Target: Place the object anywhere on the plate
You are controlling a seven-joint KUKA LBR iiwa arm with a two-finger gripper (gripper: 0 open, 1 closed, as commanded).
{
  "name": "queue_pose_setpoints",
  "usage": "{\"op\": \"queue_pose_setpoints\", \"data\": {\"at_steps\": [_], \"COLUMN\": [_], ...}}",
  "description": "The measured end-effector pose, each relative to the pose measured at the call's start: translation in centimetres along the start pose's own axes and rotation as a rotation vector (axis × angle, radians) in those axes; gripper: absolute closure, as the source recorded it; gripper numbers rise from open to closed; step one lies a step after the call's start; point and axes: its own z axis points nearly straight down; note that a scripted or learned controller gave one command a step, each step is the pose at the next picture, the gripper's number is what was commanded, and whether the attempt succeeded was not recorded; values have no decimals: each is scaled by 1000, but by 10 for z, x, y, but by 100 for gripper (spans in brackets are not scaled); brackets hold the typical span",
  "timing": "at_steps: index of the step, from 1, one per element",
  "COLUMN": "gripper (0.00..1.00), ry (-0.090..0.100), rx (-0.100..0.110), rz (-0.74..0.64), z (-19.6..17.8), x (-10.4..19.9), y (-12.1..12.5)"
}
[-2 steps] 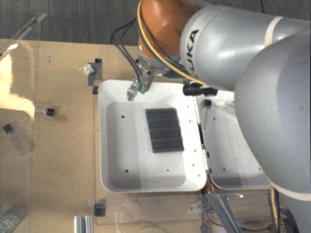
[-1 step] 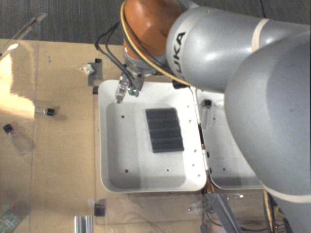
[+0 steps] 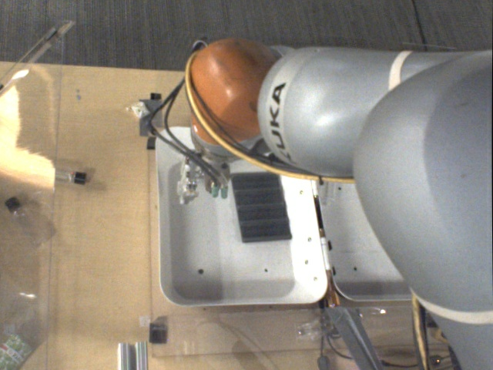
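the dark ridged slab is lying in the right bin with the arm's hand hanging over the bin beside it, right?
Not quite: the dark ridged slab lies in the left bin, not the right one. The camera view shows it flat on that bin's white floor, toward its right wall. The rest stands: the arm's hand hangs over the same bin, just left of the slab.

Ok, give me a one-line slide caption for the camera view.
Grey arm reaches over the left white bin, its gripper beside a dark ridged plate.

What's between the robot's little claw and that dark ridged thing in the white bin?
Just bare white bin floor. In the camera view, the gripper hangs left of the dark ridged block, with a narrow gap between them.
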Motion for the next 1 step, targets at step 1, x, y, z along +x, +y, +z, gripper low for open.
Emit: {"op": "queue_pose_setpoints", "data": {"at_steps": [1], "gripper": [100], "ry": [-2], "rx": [0], "rz": [284], "z": [-65], "x": [-57], "y": [1]}}
